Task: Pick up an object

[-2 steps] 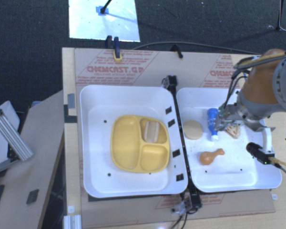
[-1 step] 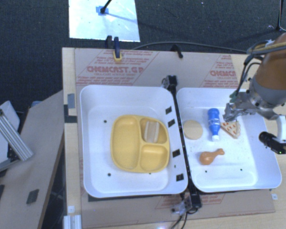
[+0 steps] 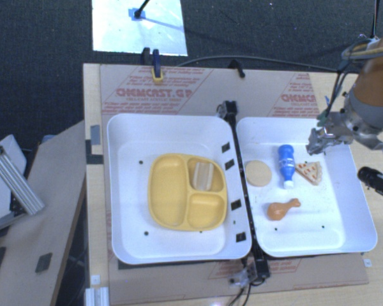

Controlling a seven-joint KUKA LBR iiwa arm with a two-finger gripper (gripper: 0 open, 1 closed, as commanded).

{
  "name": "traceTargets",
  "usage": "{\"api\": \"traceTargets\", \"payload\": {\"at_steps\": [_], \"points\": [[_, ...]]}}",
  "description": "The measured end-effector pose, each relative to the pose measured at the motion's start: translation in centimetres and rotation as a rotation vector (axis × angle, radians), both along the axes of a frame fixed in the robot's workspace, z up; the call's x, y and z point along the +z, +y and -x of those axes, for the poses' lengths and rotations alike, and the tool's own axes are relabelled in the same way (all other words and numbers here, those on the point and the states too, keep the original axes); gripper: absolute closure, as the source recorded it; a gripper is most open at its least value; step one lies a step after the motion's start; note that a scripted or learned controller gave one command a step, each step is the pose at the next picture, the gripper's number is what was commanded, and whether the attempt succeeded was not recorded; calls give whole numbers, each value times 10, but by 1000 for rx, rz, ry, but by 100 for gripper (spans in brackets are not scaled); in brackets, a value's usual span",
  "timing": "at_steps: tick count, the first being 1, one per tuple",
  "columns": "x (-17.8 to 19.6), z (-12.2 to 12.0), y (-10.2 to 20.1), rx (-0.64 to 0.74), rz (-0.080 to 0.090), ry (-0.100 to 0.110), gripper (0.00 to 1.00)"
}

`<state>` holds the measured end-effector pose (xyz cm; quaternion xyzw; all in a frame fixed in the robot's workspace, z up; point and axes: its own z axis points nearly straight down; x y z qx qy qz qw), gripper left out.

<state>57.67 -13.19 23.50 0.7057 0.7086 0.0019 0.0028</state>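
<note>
Two white bins sit side by side on the bench. The left bin holds a yellow divided tray with a tan block in its upper right compartment. The right bin holds four items: a blue bottle, a round cracker to the bottle's left, a pizza slice just beside its right, and a chicken drumstick below it. The gripper hangs above and right of the bottle, nothing between its fingers; their spread cannot be determined.
</note>
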Motion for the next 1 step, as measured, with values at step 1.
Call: {"api": "traceTargets", "payload": {"at_steps": [1], "points": [[39, -2, 0, 1, 0, 0, 100]]}}
